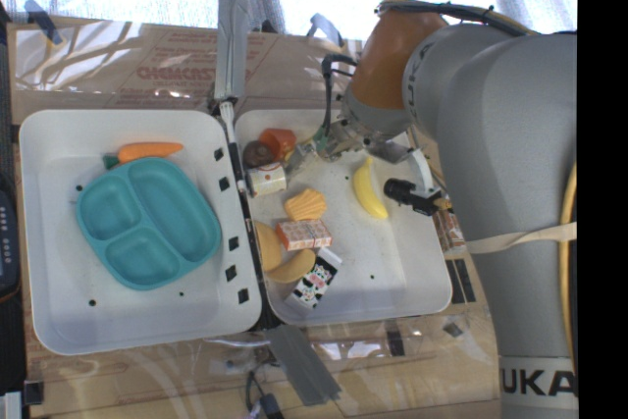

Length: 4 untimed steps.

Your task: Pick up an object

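Note:
My gripper (327, 142) hangs over the far part of the right bin (412, 280), below the orange band of the wrist. Just left of it lie a red toy (279, 141) and a dark brown round piece (258, 154). A yellow banana (370, 189) lies to the gripper's right and nearer the camera. Further forward sit a white block (267, 179), an orange shell-shaped piece (306, 204), a small pink box (304, 234), yellow bread-like pieces (280, 258) and a black-and-white carton (315, 278). Nothing is visibly held.
The left bin (49, 309) holds a teal divided plate (147, 221) and an orange carrot (149, 151) beside its far edge. A ridge (238, 211) separates the two bins. The big grey arm (500, 142) covers the right side of the bench.

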{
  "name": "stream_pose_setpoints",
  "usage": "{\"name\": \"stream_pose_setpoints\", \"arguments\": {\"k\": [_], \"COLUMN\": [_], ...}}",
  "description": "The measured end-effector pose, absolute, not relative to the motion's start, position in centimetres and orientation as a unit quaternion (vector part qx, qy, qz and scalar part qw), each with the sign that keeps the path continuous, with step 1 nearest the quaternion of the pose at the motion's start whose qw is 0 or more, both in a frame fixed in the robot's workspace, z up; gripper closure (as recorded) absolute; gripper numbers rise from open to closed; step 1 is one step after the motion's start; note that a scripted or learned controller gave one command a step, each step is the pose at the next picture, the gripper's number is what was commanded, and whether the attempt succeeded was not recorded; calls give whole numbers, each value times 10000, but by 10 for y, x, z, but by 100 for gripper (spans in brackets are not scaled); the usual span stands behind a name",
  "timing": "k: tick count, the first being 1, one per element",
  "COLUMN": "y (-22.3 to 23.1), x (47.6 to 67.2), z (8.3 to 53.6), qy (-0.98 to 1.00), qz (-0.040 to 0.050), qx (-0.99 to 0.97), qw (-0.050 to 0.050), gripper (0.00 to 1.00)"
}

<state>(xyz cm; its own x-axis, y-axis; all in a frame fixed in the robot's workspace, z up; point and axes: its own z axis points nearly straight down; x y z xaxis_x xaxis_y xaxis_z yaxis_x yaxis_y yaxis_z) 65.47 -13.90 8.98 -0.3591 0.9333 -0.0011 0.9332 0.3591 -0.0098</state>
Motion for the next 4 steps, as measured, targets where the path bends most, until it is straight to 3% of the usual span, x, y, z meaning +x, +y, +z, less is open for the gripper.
{"name": "stream_pose_setpoints", "arguments": {"k": [1, 2, 3, 4], "y": [-169, -138, -126, -134], "x": [644, 656, 658, 665], "z": [125, 90, 147, 104], "qy": [-8351, -8002, -8619, -8645], "qz": [3, 16, -4, -28], "qx": [-5500, -5998, -5071, -5024], "qw": [-16, 23, -14, -133], "gripper": [0, 0, 0, 0]}}
